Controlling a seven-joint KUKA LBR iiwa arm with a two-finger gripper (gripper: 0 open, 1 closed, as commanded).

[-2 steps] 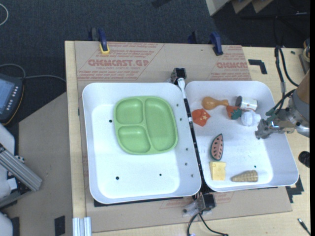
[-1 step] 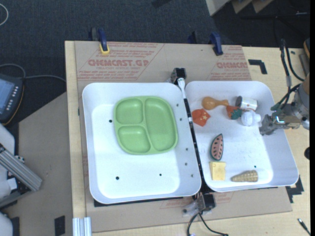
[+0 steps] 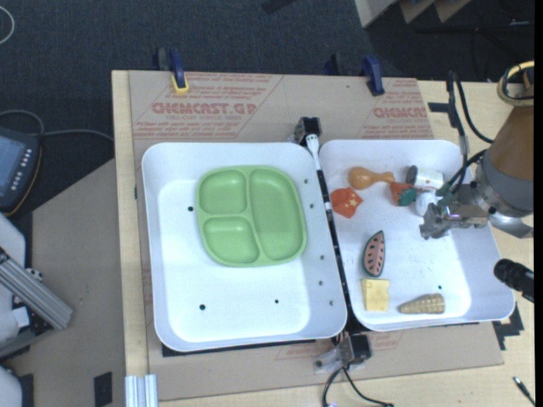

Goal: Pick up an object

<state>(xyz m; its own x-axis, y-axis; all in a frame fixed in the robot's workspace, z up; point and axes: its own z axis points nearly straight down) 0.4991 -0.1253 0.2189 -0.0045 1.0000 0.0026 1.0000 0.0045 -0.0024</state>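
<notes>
A brown-papered surface [image 3: 254,100] is sitting on dark carpet [image 3: 170,15], bearing two white bins. The left bin [image 3: 170,312] is holding a green divided plate [image 3: 252,215]. In the right bin [image 3: 475,287] a watermelon slice [image 3: 374,253], yellow block [image 3: 376,294] and corn cob [image 3: 422,305] are lying near its front edge. The end effector [image 3: 437,223] is hovering by the right edge; its opening cannot be told.

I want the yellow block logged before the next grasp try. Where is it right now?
The yellow block lies in the right bin, near its front edge in the camera view, just below the watermelon slice and left of the corn cob.
</notes>
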